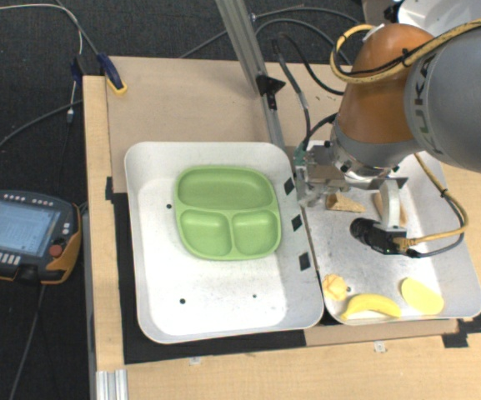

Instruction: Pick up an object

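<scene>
Grey arm w/ orange band, low inside right bin [453, 261]. Gripper [317, 183] at that bin's far-left corner, hard by the wall shared w/ left bin [215, 317]. Open or shut: can't tell, hidden under wrist. Nothing seen held.

Nearest candidate obj: tan wedge [345, 202], flat on bin floor just beside gripper, touching or nearly. Second pale tan piece [388, 208] a bit further right, partly under wrist. Along near edge of same bin: banana [372, 307], yellow oval piece [422, 297], small pale yellow chunk [335, 286], all well apart from gripper. Green divided plate [226, 211] alone in left bin, prob. too wide & flat to bother w/.

Step in hand, as judged: approach to tan wedge. To do it well:
- centre over wedge before dropping, not over the wall
- keep clear of bin side to avoid snagging
- straddle the narrow dimension
- go right down to floor, low thin obj
- squeeze, lift straight up, check for sth actually in the grip

If missed: banana as fallback, more bulk, open space around.
</scene>
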Action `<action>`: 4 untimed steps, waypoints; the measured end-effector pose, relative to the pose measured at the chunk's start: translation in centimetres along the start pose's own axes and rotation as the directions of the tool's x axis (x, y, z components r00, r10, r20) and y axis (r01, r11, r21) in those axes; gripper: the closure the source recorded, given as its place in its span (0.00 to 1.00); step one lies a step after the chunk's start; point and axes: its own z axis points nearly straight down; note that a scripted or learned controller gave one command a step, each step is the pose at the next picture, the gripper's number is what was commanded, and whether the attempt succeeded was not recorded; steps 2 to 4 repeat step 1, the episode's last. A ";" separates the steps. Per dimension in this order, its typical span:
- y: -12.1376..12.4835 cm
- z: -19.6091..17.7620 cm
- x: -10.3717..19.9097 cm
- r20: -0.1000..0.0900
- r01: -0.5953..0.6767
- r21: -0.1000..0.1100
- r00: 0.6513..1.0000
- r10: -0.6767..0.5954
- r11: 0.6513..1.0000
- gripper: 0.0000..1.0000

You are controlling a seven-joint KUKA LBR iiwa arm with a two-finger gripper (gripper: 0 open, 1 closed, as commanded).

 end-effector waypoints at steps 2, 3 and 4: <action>-3.1 0.7 4.2 0.000 0.000 0.000 1.000 0.000 1.000 1.00; -3.1 0.7 4.2 0.000 0.000 0.000 1.000 0.000 1.000 1.00; -3.1 0.7 4.2 0.000 0.000 0.000 1.000 0.000 1.000 1.00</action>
